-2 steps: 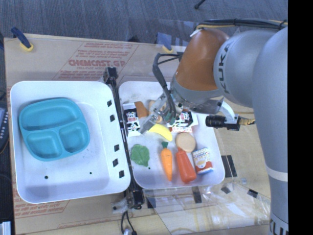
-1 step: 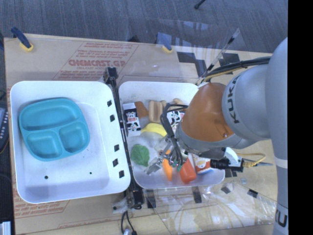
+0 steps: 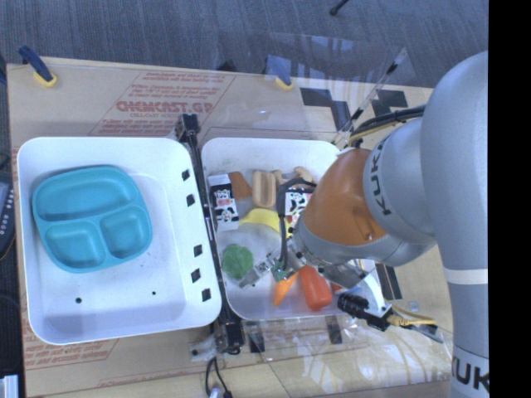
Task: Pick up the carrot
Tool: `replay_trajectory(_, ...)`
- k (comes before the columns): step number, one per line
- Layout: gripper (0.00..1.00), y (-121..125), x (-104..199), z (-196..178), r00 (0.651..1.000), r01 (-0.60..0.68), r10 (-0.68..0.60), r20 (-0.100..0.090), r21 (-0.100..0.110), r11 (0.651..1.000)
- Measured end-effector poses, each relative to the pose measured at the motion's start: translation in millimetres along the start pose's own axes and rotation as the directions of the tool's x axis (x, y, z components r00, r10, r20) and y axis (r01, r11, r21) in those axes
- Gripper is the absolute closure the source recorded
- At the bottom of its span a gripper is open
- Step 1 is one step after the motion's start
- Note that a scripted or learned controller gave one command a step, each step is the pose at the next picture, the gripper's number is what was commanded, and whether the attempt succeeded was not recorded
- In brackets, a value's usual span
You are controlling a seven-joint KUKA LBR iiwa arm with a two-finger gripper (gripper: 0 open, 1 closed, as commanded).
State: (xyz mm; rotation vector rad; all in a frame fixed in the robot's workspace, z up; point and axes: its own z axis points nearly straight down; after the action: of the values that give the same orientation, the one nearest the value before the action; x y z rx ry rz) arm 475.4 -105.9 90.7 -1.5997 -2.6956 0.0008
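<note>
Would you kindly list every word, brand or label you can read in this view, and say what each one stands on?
"CHEMCAST GP", red print on the brown paper sheet covering the bench, behind the left bin.
Smaller red lines above and below it, and along the sheet's left edge: too small to read.
"KU", the start of a brand name, on the arm.
"KU" again, low on the arm's grey column.
Black-and-white carton in the right bin: print too blurred to read.

The grey arm (image 3: 452, 181) reaches in from the right (orange band showing), its tool (image 3: 280, 270) pointing down.
</note>
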Motion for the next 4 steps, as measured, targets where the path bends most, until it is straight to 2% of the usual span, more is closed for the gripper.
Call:
replay_trajectory(1, 1.00, 1, 0, -10, 1.000, 0.008, -0.008, -0.002, 0.000, 1.000)
replay_trajectory(2, 1.00, 59, 36, -103, 0.989, -0.146, 0.146, 0.006, -0.010, 0.989)
replay_trajectory(3, 1.00, -1, 0, -37, 0.988, 0.156, -0.156, 0.003, 0.001, 0.988)
replay_trajectory(4, 1.00, 24, 41, -101, 0.921, -0.390, 0.390, 0.003, -0.006, 0.921)
